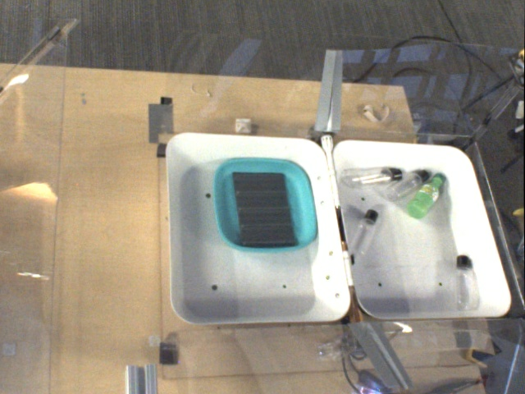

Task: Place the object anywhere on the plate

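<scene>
Green bottle (426, 197) slanted, black cap upper-right, right bin (492, 245)

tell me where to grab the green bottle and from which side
Probably the green bottle is best gripped across its green body, coming straight down from above. It lies on its side in the right bin, tilted, with its dark cap toward the upper right. A clear bottle lies close on its left, so set the fingers across the narrow width, near the lower end, where there is more room.
</scene>
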`<state>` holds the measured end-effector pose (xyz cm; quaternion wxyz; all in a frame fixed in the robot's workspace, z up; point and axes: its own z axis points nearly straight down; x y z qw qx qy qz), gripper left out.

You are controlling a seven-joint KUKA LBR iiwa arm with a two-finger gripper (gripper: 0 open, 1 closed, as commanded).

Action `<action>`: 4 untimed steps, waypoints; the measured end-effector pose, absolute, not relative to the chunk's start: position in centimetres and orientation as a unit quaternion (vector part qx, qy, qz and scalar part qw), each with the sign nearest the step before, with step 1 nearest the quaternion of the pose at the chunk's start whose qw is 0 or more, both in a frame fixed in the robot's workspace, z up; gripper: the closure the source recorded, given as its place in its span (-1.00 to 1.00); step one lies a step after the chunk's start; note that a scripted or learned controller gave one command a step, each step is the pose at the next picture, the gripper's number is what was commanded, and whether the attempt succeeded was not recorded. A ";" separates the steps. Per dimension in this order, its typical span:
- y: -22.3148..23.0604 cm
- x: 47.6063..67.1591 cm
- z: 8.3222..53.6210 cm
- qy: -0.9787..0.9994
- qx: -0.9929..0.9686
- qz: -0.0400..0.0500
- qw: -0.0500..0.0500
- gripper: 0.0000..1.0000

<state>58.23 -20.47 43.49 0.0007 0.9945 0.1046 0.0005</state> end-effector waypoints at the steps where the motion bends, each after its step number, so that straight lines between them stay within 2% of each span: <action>1: -20.5 59.3 43.5 0.105 0.994 0.001 0.001 -1.00; 3: -20.5 58.2 43.5 0.102 0.995 0.000 0.001 -1.00; 4: -20.5 59.7 43.5 0.104 0.995 0.000 0.001 -1.00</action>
